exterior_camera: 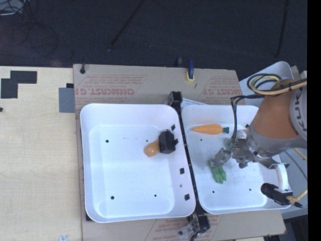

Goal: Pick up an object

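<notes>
Left bin (125, 185): orange lump (151, 149) touching black object (167, 141), close to the right wall. Right bin (235, 195): carrot (207, 129) lying flat near the far wall, green piece (218, 173) mid-bin on the floor. Gripper (222, 159) just above the green piece's upper end; spread or closed, can't tell.

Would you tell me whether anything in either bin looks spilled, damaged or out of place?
Nothing stands out: the carrot and green item lie in the right bin, the orange piece and black piece in the left bin.
</notes>
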Robot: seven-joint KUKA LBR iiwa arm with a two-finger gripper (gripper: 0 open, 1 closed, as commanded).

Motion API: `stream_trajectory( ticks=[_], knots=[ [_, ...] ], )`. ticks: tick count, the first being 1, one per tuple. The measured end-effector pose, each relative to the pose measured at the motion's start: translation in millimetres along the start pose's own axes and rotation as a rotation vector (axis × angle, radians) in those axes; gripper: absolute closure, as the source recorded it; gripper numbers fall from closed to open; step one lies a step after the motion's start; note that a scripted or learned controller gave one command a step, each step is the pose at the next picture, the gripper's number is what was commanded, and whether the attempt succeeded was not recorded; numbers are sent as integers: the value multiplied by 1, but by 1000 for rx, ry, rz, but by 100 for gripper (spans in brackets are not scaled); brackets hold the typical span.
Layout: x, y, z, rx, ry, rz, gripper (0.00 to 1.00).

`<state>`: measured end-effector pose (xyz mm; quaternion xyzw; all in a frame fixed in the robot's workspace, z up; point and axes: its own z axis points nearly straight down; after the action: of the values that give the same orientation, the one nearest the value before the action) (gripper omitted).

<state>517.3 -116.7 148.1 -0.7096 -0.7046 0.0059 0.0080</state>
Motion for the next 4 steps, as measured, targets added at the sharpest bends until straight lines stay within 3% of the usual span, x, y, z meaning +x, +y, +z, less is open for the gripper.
stream_trajectory(
  ticks=[1,2,3,4],
  knots=[
    [74,5,-41,-19,0,-14,0],
    [28,75,-40,-22,-5,-6,0],
    [-49,5,-28,-12,-3,1,0],
    [42,38,11,-14,1,-14,0]
  ],
)
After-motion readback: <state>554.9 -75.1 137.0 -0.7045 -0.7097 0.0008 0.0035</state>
